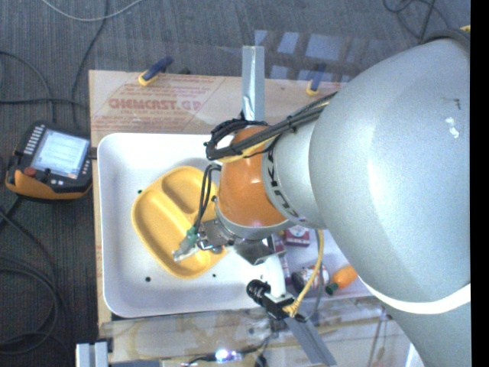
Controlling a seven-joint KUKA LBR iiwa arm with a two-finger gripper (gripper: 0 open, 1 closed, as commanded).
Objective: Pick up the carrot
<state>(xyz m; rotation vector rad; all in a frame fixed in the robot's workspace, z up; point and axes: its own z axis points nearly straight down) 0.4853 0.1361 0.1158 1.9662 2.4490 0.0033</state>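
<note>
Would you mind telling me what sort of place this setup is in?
Probably a robotics lab: a grey arm over a white bin on a clamped board, a teach pendant and loose cables on carpet.

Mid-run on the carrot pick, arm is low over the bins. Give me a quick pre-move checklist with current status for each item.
1. Carrot located: ok. An orange piece with a green end lies at the arm's lower edge, carrot, partly covered.
2. Gripper over carrot: not ok. The gripper sits above the yellow tray in the left bin.
3. Carrot in the gripper: not ok. It lies well to the right of it.
4. Finger state: cannot tell.
5. Path to carrot: cannot tell. The arm hides most of the right bin.
6. Neighbouring clutter: not ok. A red packet lies close to the carrot.
</note>
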